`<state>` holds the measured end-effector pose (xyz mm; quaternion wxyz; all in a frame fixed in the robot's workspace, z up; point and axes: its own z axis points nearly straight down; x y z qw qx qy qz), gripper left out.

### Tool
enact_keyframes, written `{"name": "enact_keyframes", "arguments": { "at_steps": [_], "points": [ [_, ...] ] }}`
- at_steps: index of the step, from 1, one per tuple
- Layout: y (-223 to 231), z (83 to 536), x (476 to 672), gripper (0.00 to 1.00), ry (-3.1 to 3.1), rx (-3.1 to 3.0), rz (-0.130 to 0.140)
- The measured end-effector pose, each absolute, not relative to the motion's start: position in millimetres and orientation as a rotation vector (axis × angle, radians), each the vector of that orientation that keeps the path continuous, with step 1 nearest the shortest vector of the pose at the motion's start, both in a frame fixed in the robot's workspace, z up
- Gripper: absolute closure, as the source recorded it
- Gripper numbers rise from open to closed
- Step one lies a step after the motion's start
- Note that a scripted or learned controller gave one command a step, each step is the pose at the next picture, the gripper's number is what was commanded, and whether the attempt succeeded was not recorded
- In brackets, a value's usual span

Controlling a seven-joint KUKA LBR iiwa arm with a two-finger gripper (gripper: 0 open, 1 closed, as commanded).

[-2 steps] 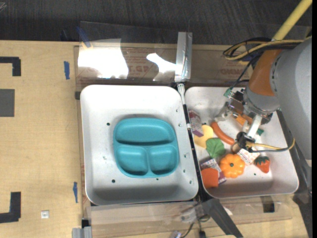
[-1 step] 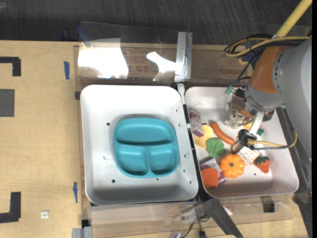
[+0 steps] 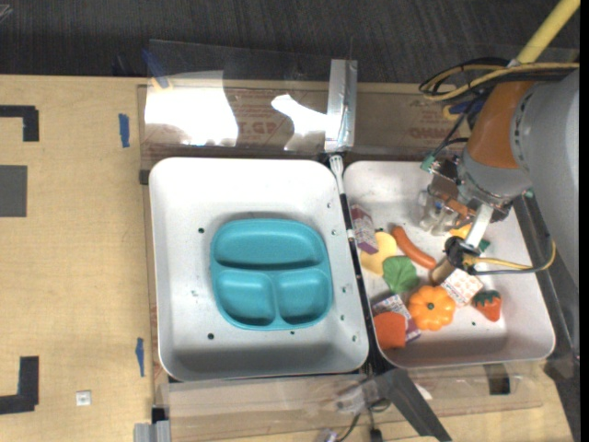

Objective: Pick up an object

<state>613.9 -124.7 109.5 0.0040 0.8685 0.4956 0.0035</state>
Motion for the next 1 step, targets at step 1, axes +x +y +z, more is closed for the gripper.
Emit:
{"name": "enact_keyframes", "arguments": {
  "at_steps": [1],
  "points": [
    [-125.4, 86.1, 667.3, 1.0, 0.978, 2.986, 0.0]
  ]
}}
